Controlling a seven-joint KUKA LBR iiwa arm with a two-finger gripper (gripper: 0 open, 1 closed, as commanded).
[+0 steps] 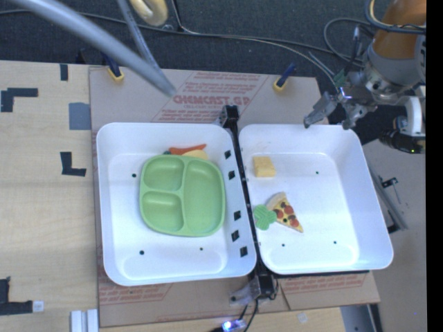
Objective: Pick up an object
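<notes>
Your gripper (333,113) hangs over the right white bin's (370,206) far-right corner, jaws apart, holding nothing. The yellow foam cheese cube (263,166) sits nearest, down-left of the jaws; the toy pizza slice (286,211) lies farther, long axis diagonal.

Arm (398,30): rounded grey housing with a broad orange band above the wrist; grey metallic wrist section below it. Cabling: thin dark cables looped around the upper segment and running down beside the wrist. Gripper (331,113): two slim dark-grey fingers on a compact grey mount. A white fitting sits at the wrist's side.
</notes>
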